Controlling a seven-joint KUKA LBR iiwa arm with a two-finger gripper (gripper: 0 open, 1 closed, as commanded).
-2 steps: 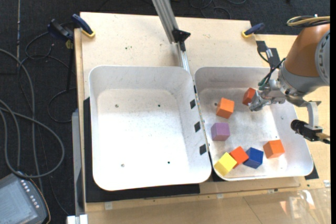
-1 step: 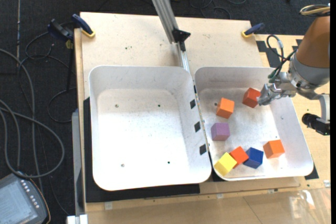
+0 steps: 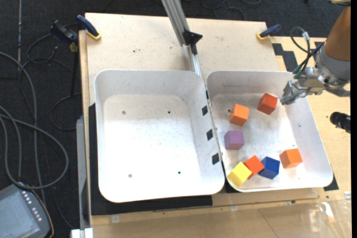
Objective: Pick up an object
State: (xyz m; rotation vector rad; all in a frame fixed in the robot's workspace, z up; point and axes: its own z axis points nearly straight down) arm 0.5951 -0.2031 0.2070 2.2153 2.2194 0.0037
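From the overhead camera, the gripper (image 3: pixel 289 96) hung over the right bin's (image 3: pixel 316 136) far right rim, just beside a red cube (image 3: pixel 268 103); whether its jaws were wide or closed could not be told. Orange cubes (image 3: pixel 240 114), a purple cube (image 3: pixel 234 139), a yellow cube (image 3: pixel 239 174) and a blue cube (image 3: pixel 270 167) lay in that bin.

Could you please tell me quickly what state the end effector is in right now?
End effector: open or closed cannot be told; it sits beside the red block.
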